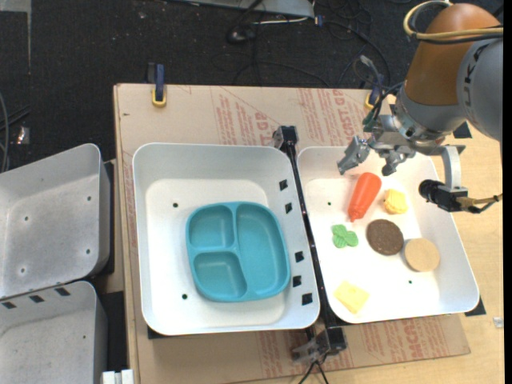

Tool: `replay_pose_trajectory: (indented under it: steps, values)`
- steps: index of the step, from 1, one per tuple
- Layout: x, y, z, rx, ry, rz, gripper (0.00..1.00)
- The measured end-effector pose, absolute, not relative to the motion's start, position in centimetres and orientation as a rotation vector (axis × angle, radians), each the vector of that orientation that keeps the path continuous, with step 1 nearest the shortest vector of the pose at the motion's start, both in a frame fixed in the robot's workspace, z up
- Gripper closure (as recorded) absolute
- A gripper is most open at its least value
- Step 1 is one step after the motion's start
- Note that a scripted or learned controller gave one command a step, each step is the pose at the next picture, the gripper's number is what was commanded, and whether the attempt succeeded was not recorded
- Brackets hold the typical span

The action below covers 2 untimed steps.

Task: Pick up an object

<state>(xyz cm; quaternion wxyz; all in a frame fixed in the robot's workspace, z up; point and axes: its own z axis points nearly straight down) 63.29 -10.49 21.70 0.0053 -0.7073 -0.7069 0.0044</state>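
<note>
The jaws stand spread and empty above the far end of the right bin (456, 290), just beyond the carrot (364, 195), which lies tilted on the bin floor near a yellow piece (394, 202).

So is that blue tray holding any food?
No. All three compartments of the blue tray show bare; the food lies in the right bin.

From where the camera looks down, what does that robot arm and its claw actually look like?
The arm is thick and rounded, grey with a broad orange band just above the wrist. At its end sits a small claw of bare grey metal with two thin fingers. Thin dark cables loop around the wrist, and a black fitting with a cable hangs beside it.
</note>
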Motion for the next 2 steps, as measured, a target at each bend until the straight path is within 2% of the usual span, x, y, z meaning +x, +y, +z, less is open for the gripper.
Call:
replay_pose_trajectory:
  steps: [1, 2]
  values:
    - [63.6, -10.5, 22.6, -2.22, -2.223, 0.0, 0.0]
    - [62.9, -10.0, 16.4, -2.219, -2.218, 0.005, 0.0]
